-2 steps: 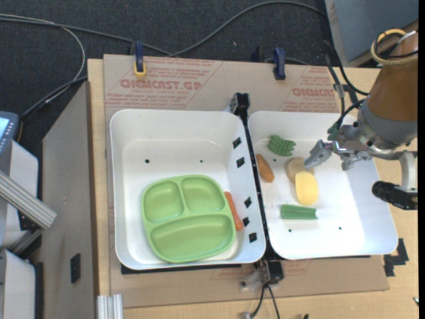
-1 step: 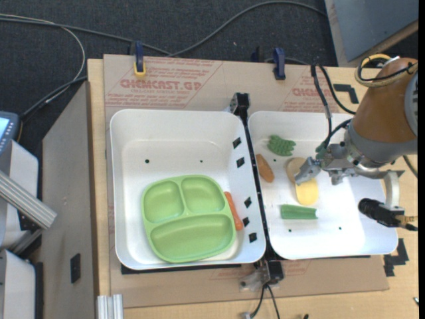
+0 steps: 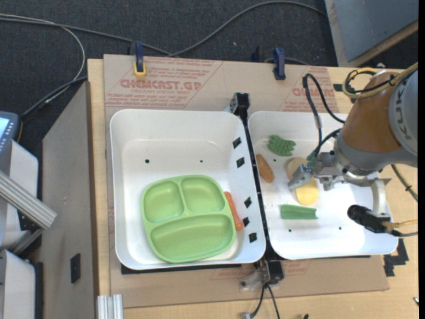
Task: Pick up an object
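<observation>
The pincer [image 3: 307, 178] hangs low in the right bin [image 3: 332, 244], just above a yellow piece [image 3: 307, 194]; I cannot tell its state. The piece looks light, smooth, probably slippery, best pinched across its rounded middle. Green pieces [image 3: 297, 212] lie nearby.

The scene is viewed by one fixed camera set above the bench [image 3: 166, 78], looking down at a slant. Both white bins, the left bin [image 3: 126, 178] and the right bin [image 3: 332, 238], are taken in whole from a moderate distance. The arm [image 3: 378, 121] is seen entering from the right, with dark floor beyond the bench.
</observation>
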`<move>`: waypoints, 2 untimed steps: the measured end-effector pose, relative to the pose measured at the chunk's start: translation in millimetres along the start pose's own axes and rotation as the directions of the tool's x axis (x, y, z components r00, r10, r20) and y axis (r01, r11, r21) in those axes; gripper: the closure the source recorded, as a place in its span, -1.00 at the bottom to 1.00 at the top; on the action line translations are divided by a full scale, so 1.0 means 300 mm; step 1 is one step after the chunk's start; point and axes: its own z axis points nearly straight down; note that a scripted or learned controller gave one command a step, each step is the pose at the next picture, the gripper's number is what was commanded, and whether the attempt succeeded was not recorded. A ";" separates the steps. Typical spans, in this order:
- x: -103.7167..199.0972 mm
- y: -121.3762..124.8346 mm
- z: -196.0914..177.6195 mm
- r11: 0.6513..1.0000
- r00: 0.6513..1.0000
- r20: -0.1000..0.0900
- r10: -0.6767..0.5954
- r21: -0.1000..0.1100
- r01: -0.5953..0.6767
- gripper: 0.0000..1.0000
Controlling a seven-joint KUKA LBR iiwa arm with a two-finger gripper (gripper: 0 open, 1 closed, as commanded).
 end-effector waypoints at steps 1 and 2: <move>0.002 0.003 -0.045 1.000 1.000 0.000 0.000 -0.005 0.000 1.00; -0.030 -0.008 -0.230 1.000 1.000 0.004 0.000 -0.011 0.000 1.00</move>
